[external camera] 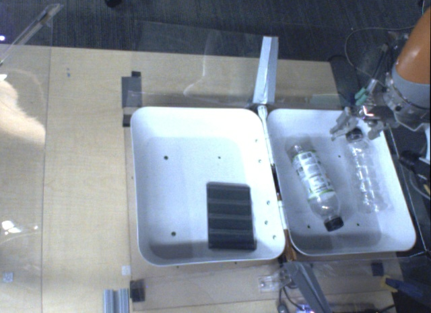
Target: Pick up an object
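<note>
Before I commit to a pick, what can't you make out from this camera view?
- Gripper: small and blurred over the right bin's far corner; what it holds, if anything, is unclear.
- Arm: cut off by the right edge.
- Second clear bottle: transparent against white, outline faint.
- Labelled bottle: print too small to read.

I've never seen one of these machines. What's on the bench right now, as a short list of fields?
left bin: holds a black ridged block, near its front edge
right bin: holds a clear bottle with a dark cap, lying on its side; a second clear bottle lies beside it
gripper: above the right bin's far right corner, near the second bottle's top
held: nothing seen between the fingers
</note>
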